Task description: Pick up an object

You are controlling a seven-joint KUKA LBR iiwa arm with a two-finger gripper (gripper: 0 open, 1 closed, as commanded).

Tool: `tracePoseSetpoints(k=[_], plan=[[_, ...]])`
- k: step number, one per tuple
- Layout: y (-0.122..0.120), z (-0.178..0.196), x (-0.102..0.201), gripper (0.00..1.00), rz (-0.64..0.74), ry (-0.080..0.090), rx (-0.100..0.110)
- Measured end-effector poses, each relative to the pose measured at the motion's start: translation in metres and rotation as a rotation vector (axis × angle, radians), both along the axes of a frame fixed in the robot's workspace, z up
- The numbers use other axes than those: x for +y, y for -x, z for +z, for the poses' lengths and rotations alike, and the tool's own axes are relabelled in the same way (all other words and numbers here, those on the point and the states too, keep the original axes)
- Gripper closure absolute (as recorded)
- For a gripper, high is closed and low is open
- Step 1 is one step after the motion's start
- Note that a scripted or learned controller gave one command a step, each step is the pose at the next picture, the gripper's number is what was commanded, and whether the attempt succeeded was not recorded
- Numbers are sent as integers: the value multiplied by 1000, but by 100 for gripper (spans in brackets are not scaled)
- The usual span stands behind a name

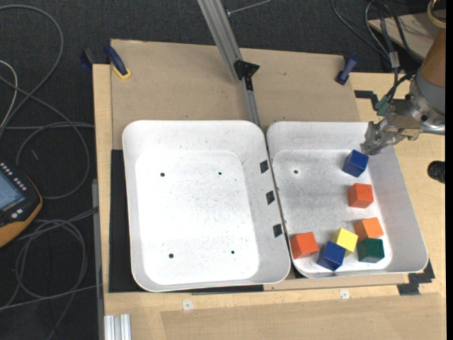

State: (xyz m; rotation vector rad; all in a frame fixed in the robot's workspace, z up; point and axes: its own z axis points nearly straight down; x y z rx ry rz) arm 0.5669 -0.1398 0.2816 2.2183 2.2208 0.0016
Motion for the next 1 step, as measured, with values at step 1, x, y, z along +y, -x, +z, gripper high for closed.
tracePoseSetpoints(k=[1], plan=[[17,-1,59,100,5,-5,4]])
